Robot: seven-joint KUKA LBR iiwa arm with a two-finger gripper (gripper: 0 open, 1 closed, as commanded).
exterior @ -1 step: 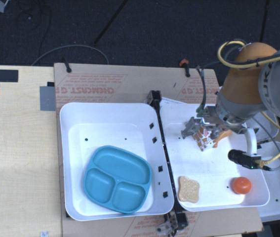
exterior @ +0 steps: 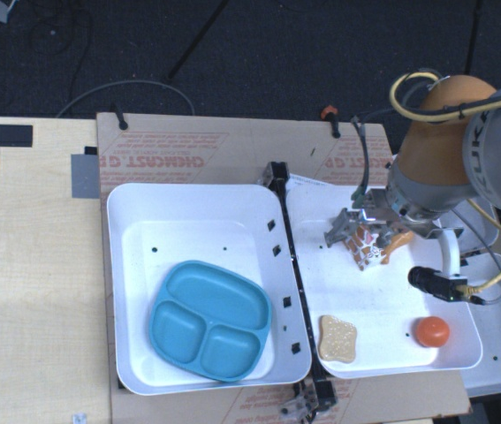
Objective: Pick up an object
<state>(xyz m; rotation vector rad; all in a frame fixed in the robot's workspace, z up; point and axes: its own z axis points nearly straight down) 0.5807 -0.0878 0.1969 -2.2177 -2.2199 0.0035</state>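
The arm's hand (exterior: 362, 233) hangs low over the right bin (exterior: 471, 353), its metal fingers closed around a small patterned packet (exterior: 369, 250) with an orange piece beside it. Nearer the front of that glossy white bin lie a flat, speckled slice of bread (exterior: 337, 338) and a round orange-red ball (exterior: 431, 331). A smooth blue divided plate (exterior: 209, 319) rests in the left bin (exterior: 126, 237).

Grey arm reaches in from right, gripper (exterior: 365, 237) lowered.
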